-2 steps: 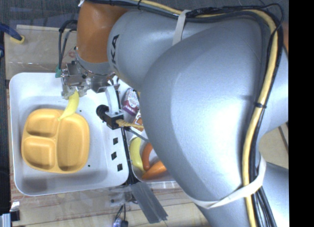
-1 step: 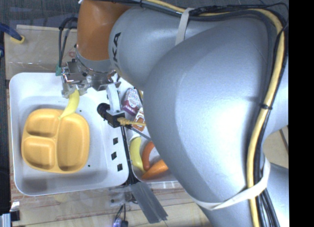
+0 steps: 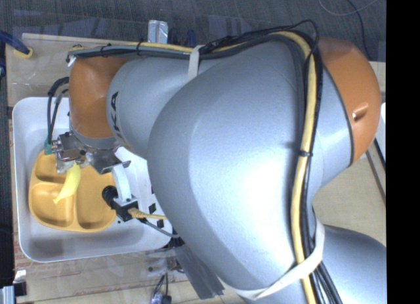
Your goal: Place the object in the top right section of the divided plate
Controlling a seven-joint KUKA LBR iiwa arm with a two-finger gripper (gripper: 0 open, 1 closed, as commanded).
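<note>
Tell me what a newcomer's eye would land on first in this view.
The grey arm with its orange band bulks over most of the view, reaching from the right and covering the right side of the bench. At lower left, a yellow divided plate lies in the white bin. The pincer hangs over the plate's upper part, with a pale yellow object right beneath it.

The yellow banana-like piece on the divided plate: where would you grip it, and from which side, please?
Probably across the middle of the yellow piece, coming from above. It lies slanted over the yellow divided plate, long and narrow, so fingers should close across its width. The gripper hangs at its upper end.
</note>
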